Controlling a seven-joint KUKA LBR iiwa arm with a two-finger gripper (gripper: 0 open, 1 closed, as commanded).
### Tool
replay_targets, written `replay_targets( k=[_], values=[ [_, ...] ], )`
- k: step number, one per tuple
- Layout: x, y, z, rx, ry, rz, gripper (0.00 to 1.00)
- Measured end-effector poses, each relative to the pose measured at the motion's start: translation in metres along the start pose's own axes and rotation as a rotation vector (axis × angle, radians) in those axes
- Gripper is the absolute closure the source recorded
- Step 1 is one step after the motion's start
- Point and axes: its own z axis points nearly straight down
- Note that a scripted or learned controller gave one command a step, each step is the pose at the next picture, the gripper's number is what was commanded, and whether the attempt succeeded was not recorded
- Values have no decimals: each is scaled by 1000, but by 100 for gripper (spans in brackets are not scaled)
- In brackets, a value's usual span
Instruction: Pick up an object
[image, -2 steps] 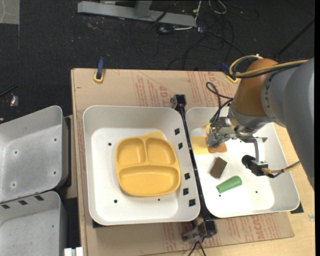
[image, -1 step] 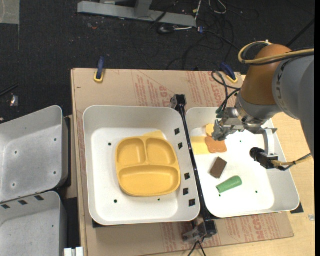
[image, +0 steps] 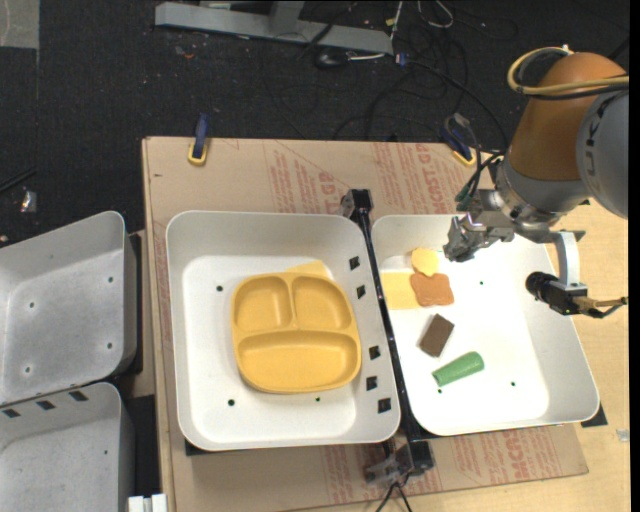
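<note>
The yellow piece (image: 425, 261) lay just left of and slightly below the gripper (image: 461, 243), touching the orange-brown piece (image: 433, 290) beneath it; whether the gripper was released or clenched could not be told

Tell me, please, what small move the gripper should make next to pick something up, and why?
Probably a short move toward the camera and down, onto the small yellow piece. The gripper hangs over the right bin just beside that piece, with nothing seen between its fingers. The brown block and green cylinder lie farther off.
</note>
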Motion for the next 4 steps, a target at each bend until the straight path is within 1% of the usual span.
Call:
replay_targets(
  k=[1,2,3,4],
  values=[
    [1,-3,-63,-1,0,-2,100],
    [51,-24,-65,7,3,-6,100],
    [100,-50,-43,10,3,-6,100],
    [151,-77,-44,9,3,-7,100]
  ],
)
